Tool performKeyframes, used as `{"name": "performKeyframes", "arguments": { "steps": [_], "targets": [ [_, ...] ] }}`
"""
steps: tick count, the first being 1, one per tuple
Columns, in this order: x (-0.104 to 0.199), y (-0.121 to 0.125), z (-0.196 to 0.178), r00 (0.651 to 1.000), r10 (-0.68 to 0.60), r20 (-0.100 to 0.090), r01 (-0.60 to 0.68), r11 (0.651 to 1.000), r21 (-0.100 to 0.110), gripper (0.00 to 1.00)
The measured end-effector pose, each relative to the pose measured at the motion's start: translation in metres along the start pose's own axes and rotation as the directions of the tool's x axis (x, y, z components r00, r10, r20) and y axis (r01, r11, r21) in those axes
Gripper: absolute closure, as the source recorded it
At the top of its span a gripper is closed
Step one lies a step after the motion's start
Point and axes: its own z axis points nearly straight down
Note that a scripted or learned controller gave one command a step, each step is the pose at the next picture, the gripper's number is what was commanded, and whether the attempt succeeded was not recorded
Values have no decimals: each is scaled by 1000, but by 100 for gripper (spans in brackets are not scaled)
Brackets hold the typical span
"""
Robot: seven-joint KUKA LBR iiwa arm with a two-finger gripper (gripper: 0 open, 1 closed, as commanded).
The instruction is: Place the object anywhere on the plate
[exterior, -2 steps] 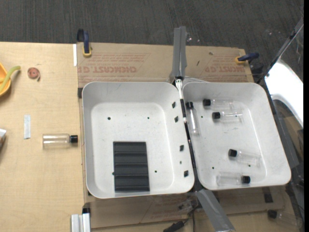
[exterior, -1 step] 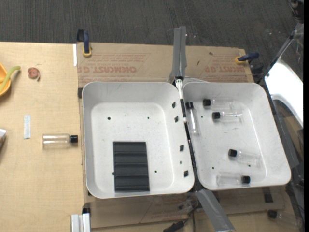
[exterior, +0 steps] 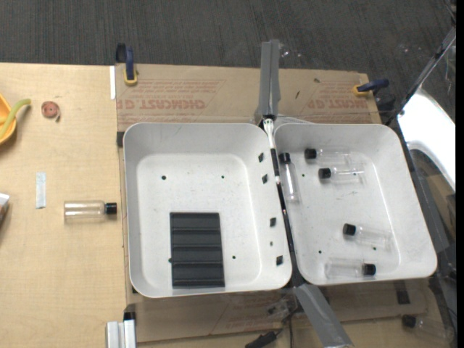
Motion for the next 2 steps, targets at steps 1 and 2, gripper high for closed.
{"name": "performKeyframes", "arguments": {
  "steps": [1,2],
  "targets": [
    [-70,-14,0,1000,-11,0,11,1000,1,0],
    [-2,-25,0,1000,-30,0,30,1000,0,0]
  ]
}}
